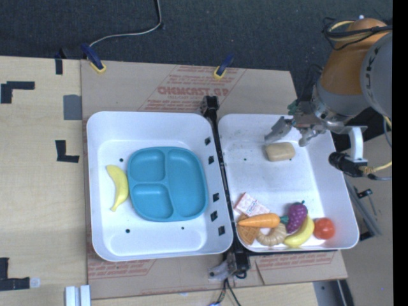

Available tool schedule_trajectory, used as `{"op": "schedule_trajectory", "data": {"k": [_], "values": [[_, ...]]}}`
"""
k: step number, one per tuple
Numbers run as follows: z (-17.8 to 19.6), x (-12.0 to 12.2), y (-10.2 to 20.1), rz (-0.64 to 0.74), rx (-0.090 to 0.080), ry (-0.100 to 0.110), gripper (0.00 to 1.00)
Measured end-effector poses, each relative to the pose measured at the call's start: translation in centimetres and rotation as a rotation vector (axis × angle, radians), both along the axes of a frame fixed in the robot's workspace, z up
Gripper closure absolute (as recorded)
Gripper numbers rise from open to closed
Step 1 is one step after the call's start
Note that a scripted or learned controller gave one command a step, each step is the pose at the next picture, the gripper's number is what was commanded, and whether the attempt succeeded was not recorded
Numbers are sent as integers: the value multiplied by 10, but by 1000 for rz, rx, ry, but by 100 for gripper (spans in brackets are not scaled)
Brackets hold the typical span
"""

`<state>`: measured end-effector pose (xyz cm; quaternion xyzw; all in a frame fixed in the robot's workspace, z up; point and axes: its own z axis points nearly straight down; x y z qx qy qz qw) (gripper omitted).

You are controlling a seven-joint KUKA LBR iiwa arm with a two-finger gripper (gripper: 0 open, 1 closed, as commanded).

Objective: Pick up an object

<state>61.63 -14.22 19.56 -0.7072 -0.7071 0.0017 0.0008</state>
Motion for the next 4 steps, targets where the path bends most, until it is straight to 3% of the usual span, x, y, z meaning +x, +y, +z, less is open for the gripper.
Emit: {"op": "schedule_trajectory", "data": {"k": [1, 2, 3, 4], "values": [[-94, 33, -22, 1, -5, -14, 0], [-83, 34, -21, 2, -6, -19, 100], [-84, 34, -21, 2, -6, -19, 0], [-74, -36, -21, 0, 1, -2, 0]]}}
